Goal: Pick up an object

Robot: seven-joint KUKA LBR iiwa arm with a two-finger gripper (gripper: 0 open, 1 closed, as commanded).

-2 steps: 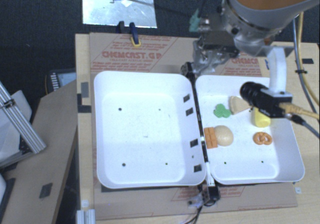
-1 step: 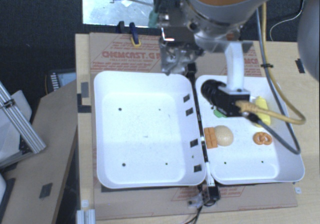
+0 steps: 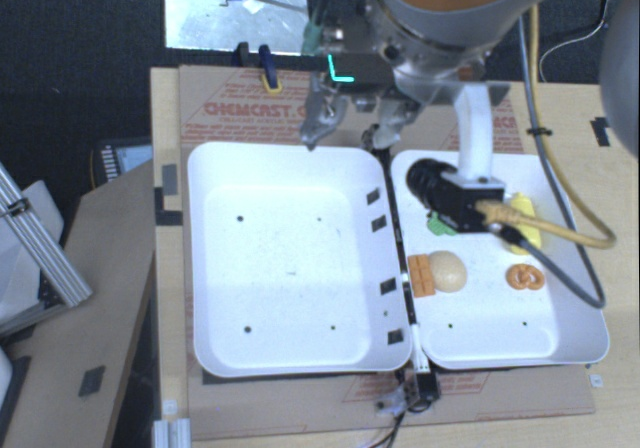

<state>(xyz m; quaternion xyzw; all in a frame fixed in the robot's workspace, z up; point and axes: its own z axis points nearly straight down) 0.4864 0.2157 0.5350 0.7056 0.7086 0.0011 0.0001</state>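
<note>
The jaws [image 3: 347, 128] hang spread apart with nothing between them, raised over the far rim where the left bin [image 3: 215, 336] meets the right bin [image 3: 585, 341], a stance that appears suited to travel between bins rather than to a grasp. The candidate objects lie in the right bin, well apart from the jaws toward the near side: a tan bread roll [image 3: 446, 271] touching an orange waffle piece [image 3: 421, 275], a pretzel [image 3: 525, 278], a yellow item [image 3: 525, 215] and a green item [image 3: 440, 227] partly hidden by a black wrist-mounted unit [image 3: 450, 196]. The task therefore appears unstarted, since the jaws must cross into the right bin and descend on one object.
</note>
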